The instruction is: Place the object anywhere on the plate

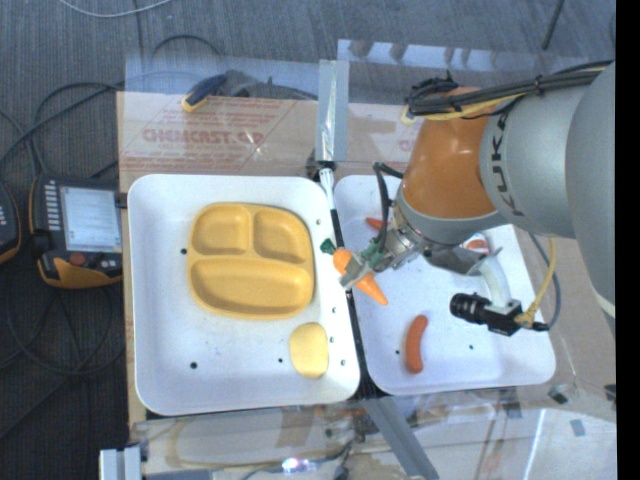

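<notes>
Two shallow white bins sit side by side on the surface, the left bin (160,368) and the right bin (520,363), with their inner rims touching down the middle. My arm (470,168) reaches in from the right, its orange band bulking over the upper part of the right bin, and my tool (372,260) sits low at the left side of that bin, close to the shared rim. Right at the tool lies an orange carrot (362,278) with a bit of green at its top end, slanting from the rim down into the right bin; the tool's tip is at it, but I cannot tell whether my fingers are apart or closed, or whether they have the carrot between them. A yellow plate (250,260) with three compartments lies in the left bin, well inside it and apart from the carrot. Just below the plate, toward the bin's lower right corner, rests a pale yellow lemon (309,349). In the right bin, a small orange-red sausage (415,344) lies by itself below the tool, near the front wall.
</notes>
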{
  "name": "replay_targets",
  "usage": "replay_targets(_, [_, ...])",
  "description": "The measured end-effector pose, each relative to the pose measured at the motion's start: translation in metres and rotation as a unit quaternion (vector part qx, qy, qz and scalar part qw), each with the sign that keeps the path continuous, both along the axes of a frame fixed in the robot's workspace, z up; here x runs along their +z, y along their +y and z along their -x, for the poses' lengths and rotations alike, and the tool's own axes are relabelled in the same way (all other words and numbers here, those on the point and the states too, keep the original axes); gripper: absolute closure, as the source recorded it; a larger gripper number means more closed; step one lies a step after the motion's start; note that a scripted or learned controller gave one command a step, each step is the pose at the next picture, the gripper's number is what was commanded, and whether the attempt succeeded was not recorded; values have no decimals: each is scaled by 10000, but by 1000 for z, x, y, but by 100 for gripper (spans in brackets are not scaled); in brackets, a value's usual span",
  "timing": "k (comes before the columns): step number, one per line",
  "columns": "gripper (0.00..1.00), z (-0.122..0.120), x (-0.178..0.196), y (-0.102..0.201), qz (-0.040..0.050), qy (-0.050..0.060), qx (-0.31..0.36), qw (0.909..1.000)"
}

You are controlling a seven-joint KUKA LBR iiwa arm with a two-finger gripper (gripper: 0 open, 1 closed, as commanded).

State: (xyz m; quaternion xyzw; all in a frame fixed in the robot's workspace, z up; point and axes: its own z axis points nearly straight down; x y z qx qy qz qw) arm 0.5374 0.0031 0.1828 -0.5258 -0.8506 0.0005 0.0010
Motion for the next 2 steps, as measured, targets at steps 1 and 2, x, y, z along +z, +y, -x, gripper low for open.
replay_targets(1, [100,-42,0,87,7,3,122,9999])
replay_targets(2, [0,-42,0,87,10,1,121,9999])
